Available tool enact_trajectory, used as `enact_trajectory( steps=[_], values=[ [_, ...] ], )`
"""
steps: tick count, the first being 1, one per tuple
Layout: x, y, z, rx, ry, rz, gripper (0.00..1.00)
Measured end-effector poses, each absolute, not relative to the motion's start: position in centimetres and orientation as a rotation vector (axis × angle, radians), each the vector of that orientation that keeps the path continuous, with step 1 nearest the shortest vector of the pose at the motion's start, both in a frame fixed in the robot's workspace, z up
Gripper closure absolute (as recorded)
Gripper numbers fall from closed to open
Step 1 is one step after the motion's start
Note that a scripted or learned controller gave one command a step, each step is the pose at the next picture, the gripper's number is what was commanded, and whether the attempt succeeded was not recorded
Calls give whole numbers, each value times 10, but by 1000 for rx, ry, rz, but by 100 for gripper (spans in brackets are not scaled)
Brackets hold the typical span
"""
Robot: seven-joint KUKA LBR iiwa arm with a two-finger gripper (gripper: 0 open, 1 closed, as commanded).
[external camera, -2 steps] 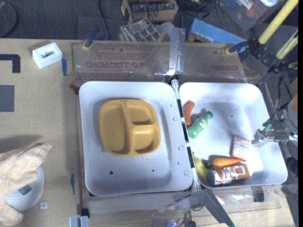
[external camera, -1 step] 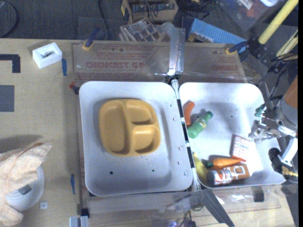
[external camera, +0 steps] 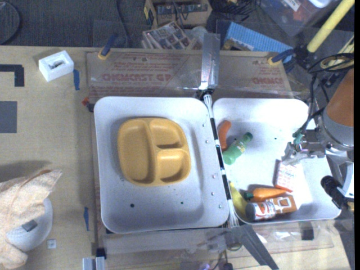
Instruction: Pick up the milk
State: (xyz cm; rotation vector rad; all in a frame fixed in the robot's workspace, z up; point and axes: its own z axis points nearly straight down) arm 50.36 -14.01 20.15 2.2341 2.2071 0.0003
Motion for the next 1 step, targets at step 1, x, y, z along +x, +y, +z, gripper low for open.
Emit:
enact_trajectory(
  steps=[1],
  values=[
    [505,-177,152,2442,1981,-2,100]
  ],
)
